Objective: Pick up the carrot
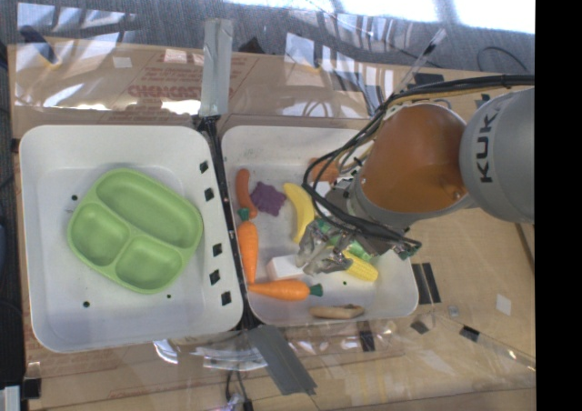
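Pincer [320, 253] above right bin [400, 305], near carrot [283, 290]

I see two bins side by side on the bench: the left bin [36, 218] holds a divided plate [135, 229] lying near its middle. In the right bin [273, 138], along its left wall, a sausage [243, 188] lies toward the far edge, with one carrot [248, 250] just nearer than it. A second carrot [282, 290] lies crosswise near the front edge, a bread piece [336, 312] to its right against the front wall. A grape bunch [266, 198] sits right of the sausage, a banana [300, 209] right of that. The gripper [323, 253] hangs over the bin's middle, beside a block [284, 266] and a corn cob [361, 268].
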